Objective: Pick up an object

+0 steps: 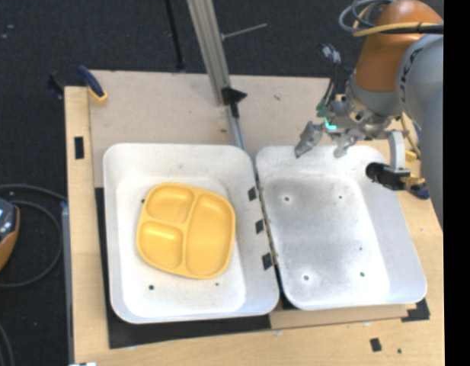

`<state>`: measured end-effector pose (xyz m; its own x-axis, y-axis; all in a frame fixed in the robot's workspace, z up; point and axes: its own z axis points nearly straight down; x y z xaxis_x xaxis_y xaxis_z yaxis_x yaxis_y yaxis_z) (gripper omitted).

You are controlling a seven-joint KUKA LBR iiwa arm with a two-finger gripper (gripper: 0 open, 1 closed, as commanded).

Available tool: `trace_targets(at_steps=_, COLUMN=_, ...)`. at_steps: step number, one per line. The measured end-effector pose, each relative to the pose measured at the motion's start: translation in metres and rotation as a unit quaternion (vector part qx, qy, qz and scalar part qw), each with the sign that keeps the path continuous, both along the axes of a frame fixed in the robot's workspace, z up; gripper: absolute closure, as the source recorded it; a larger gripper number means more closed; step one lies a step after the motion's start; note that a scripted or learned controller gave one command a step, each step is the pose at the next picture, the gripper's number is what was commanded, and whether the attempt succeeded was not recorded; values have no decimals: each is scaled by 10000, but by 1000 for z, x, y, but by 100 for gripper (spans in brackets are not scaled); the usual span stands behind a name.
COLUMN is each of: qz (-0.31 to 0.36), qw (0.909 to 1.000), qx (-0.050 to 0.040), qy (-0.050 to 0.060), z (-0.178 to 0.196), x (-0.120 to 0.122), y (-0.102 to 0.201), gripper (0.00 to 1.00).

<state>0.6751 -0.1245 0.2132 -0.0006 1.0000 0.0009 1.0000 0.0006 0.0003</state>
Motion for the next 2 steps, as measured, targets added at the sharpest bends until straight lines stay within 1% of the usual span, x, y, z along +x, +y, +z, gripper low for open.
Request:
trace_targets(at_steps=1, qz=1, qw=10000, qx=-1, qy=-8, z=1, x=0, y=0, gripper=0)
trace_targets(at_steps=2, qz=-4, qw=10000, qx=-14, qy=10, z=-42, x=-1, y=-6, gripper=0)
